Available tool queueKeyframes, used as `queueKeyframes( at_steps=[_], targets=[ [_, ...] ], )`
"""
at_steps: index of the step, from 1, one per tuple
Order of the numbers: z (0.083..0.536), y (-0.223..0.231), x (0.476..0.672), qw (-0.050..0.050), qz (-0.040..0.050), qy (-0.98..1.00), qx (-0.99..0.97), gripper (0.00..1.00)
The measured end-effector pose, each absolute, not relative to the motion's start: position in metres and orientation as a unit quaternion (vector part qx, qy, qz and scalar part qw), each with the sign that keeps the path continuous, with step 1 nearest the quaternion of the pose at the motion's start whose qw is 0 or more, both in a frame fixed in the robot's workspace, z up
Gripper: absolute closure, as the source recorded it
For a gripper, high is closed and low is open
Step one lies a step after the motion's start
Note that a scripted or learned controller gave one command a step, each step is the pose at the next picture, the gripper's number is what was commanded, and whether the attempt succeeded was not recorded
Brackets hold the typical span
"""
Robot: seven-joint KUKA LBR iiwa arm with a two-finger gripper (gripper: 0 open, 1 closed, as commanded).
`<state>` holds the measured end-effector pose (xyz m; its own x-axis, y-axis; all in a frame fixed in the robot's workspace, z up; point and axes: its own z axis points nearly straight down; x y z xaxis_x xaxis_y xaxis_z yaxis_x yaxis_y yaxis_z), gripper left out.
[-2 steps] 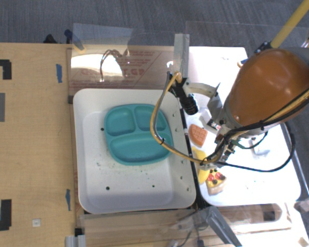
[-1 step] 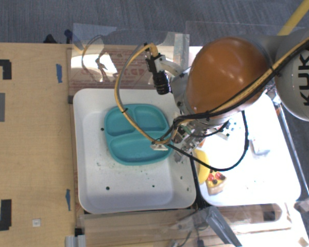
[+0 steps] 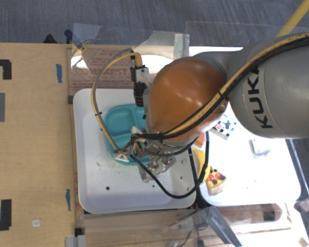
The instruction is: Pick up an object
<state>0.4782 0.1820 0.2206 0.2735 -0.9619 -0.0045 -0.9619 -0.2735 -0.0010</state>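
Note:
A teal, shallow dish-like object (image 3: 122, 126) lies in the left white bin (image 3: 90, 153), partly hidden under the arm. The arm's orange wrist band (image 3: 183, 99) covers the bin's right half. Below it my gripper (image 3: 153, 169) hangs over the bin's floor, just right of the teal object's lower edge. A small white and teal piece (image 3: 122, 157) sits at that edge. Cables hide the gripper's tips.
The right white bin (image 3: 278, 184) holds a yellow and red toy (image 3: 215, 179), a white card with dark marks (image 3: 224, 127) and a small pale grey item (image 3: 258, 147). A tan cardboard panel (image 3: 28, 138) lies left of the bins. A yellow cable (image 3: 100, 91) loops over the left bin.

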Motion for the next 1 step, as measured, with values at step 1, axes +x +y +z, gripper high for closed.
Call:
queueKeyframes(
  at_steps=[1],
  targets=[
    [0.2033,0.1546,0.4794,0.001,0.0007,0.367,-0.930,1.00]
  ],
)
